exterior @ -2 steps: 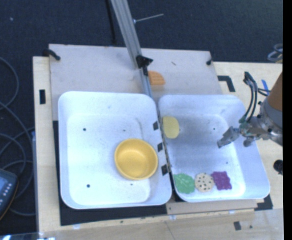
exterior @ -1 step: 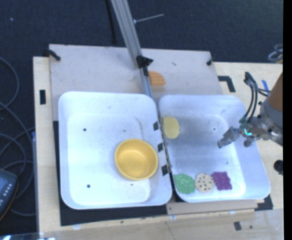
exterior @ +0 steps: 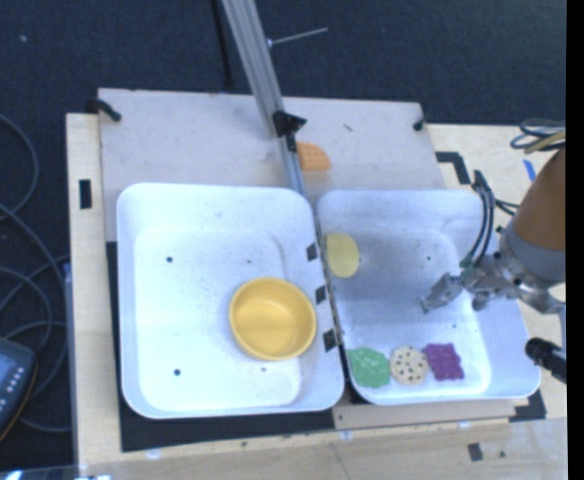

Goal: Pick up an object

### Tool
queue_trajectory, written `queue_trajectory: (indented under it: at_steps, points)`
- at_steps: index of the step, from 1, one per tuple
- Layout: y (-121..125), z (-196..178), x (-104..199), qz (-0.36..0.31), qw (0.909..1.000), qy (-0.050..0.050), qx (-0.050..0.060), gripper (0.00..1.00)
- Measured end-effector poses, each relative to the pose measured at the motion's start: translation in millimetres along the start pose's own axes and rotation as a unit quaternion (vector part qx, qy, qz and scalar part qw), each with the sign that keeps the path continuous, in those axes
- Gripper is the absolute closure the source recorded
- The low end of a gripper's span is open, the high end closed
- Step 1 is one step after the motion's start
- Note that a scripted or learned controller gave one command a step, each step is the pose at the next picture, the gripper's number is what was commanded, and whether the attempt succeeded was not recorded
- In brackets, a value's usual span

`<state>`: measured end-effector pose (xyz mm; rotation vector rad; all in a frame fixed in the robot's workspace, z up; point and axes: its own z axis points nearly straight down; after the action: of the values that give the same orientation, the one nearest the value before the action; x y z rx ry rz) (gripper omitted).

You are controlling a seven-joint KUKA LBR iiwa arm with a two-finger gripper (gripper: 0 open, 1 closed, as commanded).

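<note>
Looks like the approach step: claw [exterior: 440,296] hanging over the right bin [exterior: 392,208] with nothing in it, can't tell if spread or clenched, purple piece [exterior: 443,361] lying near at 6 o'clock, so next up dropping down that way.

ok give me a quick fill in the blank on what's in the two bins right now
1. The yellow bowl sits in the ____ bin.
2. Along the right bin's near edge lie a green piece, a ____ and a purple piece.
3. The pale yellow object lies against the right bin's ____ wall.
4. The small orange object lies ____ both bins.

Missing words: left; cookie; left; outside
</note>
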<state>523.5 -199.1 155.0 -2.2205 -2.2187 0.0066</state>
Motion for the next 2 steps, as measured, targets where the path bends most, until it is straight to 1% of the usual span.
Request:
queue_trajectory:
  at_steps: [1, 2]
  points:
    - [-1.0, 52.8, -1.1, 0.0, 1.0, 0.0, 0.0, 0.0]
    - [1.6, 38.6, -1.8, 0.003, 1.0, 0.0, -0.005, 1.0]
